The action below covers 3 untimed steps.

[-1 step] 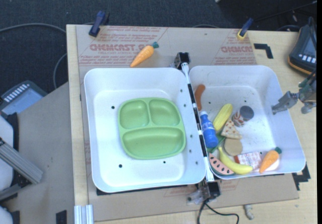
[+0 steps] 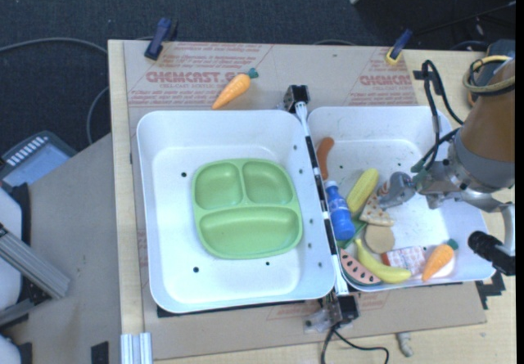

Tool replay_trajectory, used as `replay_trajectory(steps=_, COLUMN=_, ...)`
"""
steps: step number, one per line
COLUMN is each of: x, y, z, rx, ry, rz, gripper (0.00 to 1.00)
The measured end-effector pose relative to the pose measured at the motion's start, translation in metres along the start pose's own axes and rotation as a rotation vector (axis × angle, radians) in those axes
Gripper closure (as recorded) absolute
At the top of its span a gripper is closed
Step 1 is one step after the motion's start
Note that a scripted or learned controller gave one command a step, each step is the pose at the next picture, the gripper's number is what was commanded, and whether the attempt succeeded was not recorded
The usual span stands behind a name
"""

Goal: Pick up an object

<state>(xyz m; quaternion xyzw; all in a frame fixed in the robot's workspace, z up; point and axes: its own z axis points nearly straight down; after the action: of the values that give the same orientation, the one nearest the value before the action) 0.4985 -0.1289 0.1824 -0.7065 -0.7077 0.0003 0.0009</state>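
stage: pick not yet done, nothing lifted | gripper (image 2: pixel 395 190): low in right bin (image 2: pixel 360 121), centre-right of frame, finger state cannot be told | nearest objects: corn (image 2: pixel 362 190) and cracker (image 2: pixel 376 212) just beside tip, lying on bin floor | left: grasp, lift

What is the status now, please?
Gripper low in right bin, among the toys. Nearest: yellow corn, cracker. Grasp not confirmed. Green tray alone in left bin.
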Motion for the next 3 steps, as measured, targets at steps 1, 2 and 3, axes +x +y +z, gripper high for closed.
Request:
replay_trajectory(steps=1, x=0.022, y=0.053, z=0.086, rx=0.0, ry=0.0, rz=0.001, gripper=0.0)
replay_trajectory(steps=2, x=0.031, y=0.032, z=0.097, rx=-0.003, ry=-0.003, rz=0.004, gripper=0.0)
replay_trajectory(steps=3, x=0.036, y=0.145, z=0.014, rx=-0.006, ry=-0.002, rz=0.0, gripper=0.0)
